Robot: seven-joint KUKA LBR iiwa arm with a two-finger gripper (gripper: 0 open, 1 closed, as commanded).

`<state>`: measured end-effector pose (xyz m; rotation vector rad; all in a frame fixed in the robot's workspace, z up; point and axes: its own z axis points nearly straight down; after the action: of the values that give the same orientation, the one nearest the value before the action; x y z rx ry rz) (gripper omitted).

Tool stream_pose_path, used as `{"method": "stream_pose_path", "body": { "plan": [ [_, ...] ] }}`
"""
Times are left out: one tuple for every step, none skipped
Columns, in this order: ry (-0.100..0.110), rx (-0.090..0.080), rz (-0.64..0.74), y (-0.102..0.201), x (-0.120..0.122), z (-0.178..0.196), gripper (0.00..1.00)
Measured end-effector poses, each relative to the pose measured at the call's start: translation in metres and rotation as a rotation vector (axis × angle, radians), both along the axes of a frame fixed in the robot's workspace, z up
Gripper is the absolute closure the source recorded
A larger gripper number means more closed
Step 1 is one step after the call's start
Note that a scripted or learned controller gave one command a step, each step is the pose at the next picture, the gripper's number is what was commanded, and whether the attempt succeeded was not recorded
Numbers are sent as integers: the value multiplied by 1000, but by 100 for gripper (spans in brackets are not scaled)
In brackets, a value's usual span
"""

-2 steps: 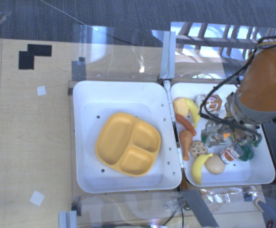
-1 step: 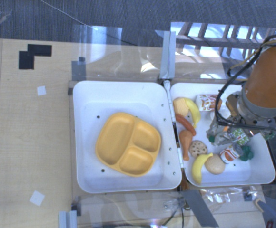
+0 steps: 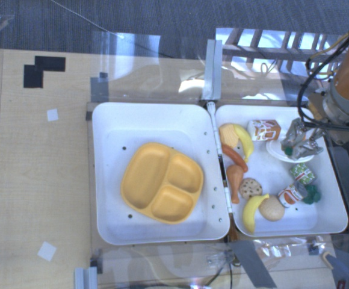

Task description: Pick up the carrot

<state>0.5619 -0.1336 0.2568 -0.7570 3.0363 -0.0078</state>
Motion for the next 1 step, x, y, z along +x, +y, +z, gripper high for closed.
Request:
{"method": "stream_pose_path", "body": {
  "plan": [
    [2,2,2,2,0,-1,0]
  ]
}}
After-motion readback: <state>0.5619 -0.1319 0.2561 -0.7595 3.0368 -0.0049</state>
